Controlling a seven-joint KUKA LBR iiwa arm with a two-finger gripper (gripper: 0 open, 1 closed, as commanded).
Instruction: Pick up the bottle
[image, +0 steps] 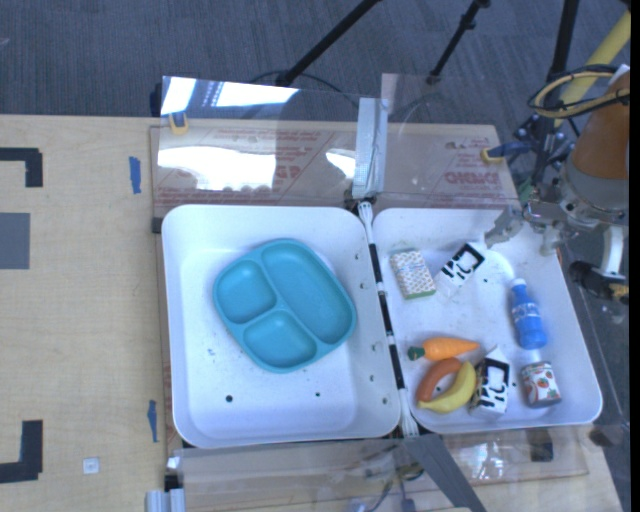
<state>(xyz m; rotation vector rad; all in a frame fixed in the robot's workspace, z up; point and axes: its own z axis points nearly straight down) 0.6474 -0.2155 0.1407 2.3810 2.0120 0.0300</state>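
Evidently hovering with fingers (498, 230) spread and empty at the upper right of the frame, over the far edge of the right bin (575, 330), probably because the blue bottle (527, 315) lies flat just below, apart from the can (540, 384) and open to a pinch.

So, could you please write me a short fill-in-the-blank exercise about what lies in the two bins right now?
1. The blue bottle lies in the ____ bin.
2. The divided plate in the left bin is ____ in colour.
3. The carrot lies just above the ____.
4. The small can sits just ____ the bottle in the picture.

Missing words: right; blue; banana; below
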